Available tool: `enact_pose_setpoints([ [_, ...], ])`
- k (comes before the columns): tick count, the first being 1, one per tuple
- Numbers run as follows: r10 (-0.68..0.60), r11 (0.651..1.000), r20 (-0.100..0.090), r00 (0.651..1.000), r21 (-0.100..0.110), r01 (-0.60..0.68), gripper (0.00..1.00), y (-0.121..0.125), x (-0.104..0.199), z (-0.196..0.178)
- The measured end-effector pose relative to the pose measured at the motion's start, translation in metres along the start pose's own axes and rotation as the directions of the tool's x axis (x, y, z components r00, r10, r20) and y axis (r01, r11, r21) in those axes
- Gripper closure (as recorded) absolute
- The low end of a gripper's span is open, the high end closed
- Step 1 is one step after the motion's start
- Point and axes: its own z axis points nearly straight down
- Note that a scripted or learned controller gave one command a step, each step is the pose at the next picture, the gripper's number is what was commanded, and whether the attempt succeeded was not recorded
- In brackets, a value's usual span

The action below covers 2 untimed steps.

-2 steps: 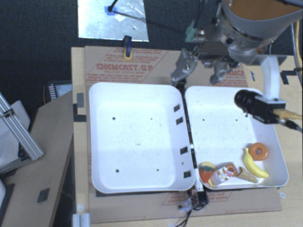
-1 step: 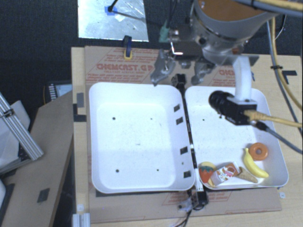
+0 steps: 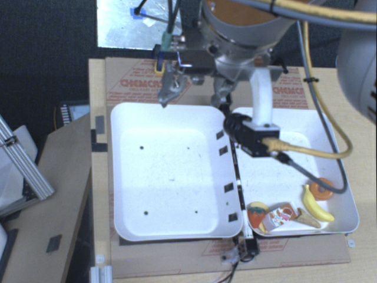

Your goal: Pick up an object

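Observation:
My gripper (image 3: pixel 194 96) hangs high over the far rim of the left bin (image 3: pixel 118 164), its two fingers spread wide and open with nothing between them. The loose objects lie in the near corner of the right bin (image 3: pixel 349 208): a yellow banana (image 3: pixel 316 205), an orange round piece (image 3: pixel 321 187) just behind it, a red-orange fruit (image 3: pixel 257 214) by the divider, a small white and red packet (image 3: pixel 280 214) and a brown cone-shaped piece (image 3: pixel 307 219). The gripper is well apart from all of them, up and to their left.
A black box (image 3: pixel 253 137) with a yellow cable (image 3: pixel 312 152) hangs from the arm over the right bin's far left part. Cardboard (image 3: pixel 135 78) lies under both bins. A metal rail (image 3: pixel 23 164) stands off the bench at the left.

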Motion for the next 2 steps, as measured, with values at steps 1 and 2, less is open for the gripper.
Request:
enact_pose_setpoints([
  [1,0.000,1.000,-0.001,1.000,-0.003,0.000,1.00,0.001,-0.002,-0.012],
  [2,0.011,1.000,0.002,1.000,0.002,-0.011,1.00,0.000,-0.044,0.000],
])
